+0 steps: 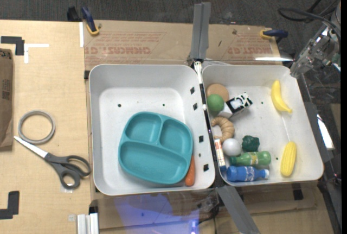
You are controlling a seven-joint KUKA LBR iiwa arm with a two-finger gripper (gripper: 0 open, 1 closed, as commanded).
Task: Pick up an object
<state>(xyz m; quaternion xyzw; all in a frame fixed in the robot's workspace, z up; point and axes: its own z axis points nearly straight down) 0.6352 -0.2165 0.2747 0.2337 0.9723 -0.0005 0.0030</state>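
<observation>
Yellow banana (281, 96) lies near the blurred, perhaps raised claw (314, 56).

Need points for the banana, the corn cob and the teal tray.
banana (280, 97), camera view, middle of its curved body
corn cob (288, 159), camera view, centre of the cob
teal tray (157, 147), camera view, ridge between its compartments

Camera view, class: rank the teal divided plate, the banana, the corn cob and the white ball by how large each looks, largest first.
1. Teal divided plate, by far the largest.
2. Banana and corn cob: too alike to rank.
3. White ball, smallest.
</observation>
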